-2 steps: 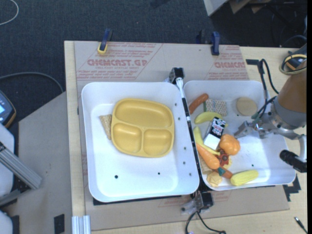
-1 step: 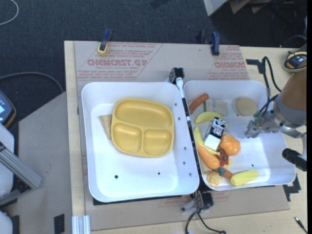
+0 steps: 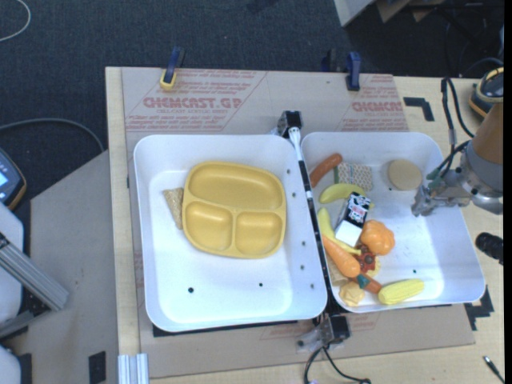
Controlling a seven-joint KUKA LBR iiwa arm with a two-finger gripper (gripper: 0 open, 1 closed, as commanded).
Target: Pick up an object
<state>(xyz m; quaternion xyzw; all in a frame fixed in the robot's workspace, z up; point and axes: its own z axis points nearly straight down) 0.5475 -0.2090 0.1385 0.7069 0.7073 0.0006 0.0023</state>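
Observation:
The right bin [image 3: 453, 250] holds several toy foods: a red sausage [image 3: 326, 168], a speckled cracker [image 3: 354, 174], a round tan disc [image 3: 404, 174], a yellow banana [image 3: 341, 192], a black and white carton [image 3: 353, 214], an orange pepper [image 3: 377, 237], a carrot [image 3: 342, 258] and a corn cob [image 3: 401, 291]. My gripper [image 3: 422, 205] hangs low over a bare patch in the right half of this bin. It is to the right of the pepper and just below and right of the tan disc. I see no object in it.
The left bin [image 3: 216, 294] carries a yellow divided plate [image 3: 234, 209] with a tan toast slice [image 3: 172, 204] poking out at its left. A black rail [image 3: 302, 190] runs between the bins. Clamps [image 3: 352, 70] stand at the bench's back edge.

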